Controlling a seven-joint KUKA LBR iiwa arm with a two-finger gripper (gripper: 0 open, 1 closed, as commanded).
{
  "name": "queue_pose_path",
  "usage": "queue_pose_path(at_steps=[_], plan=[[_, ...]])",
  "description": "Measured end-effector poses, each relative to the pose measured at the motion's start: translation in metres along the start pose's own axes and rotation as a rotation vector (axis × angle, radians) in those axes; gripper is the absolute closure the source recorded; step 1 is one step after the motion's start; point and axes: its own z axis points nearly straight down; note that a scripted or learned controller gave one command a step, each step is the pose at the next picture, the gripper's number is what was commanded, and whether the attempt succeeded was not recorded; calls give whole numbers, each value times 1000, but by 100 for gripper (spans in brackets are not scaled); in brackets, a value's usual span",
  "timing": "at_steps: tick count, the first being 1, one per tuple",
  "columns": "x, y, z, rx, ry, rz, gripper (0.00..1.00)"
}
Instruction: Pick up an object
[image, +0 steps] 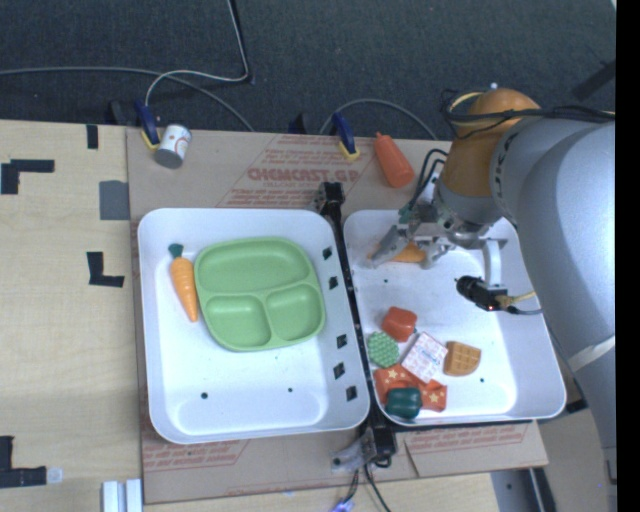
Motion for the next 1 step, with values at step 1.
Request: queue_pose_path(at_steps=[1], plan=[[0,0,0,0,-1,0,0]])
